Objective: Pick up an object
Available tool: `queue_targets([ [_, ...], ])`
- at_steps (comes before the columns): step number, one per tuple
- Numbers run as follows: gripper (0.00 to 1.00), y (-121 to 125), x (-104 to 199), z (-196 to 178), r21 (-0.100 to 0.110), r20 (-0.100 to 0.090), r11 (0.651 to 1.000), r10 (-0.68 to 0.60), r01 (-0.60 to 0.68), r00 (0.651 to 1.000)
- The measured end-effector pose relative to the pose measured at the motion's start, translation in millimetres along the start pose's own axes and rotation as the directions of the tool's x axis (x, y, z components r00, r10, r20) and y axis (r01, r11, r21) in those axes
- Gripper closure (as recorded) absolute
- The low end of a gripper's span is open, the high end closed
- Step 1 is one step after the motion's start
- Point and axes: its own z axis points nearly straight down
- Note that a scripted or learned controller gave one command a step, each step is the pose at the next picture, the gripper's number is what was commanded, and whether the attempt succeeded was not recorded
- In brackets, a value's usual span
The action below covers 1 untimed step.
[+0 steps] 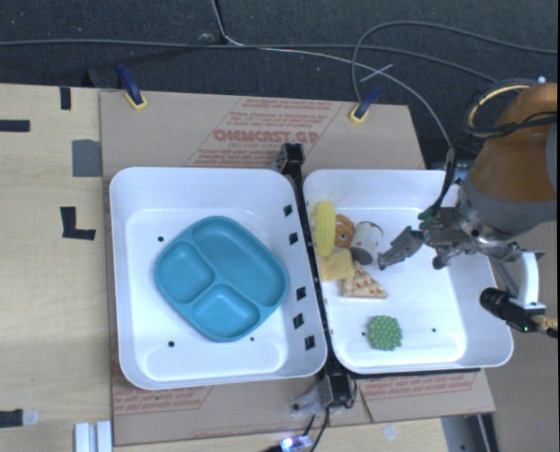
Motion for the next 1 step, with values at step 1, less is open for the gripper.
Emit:
queue_targets([
  [1, 0.00, 2.5, 0.2, -5.3, -0.011, 0.002, 1.000, -0.003, 0.003, 1.000],
])
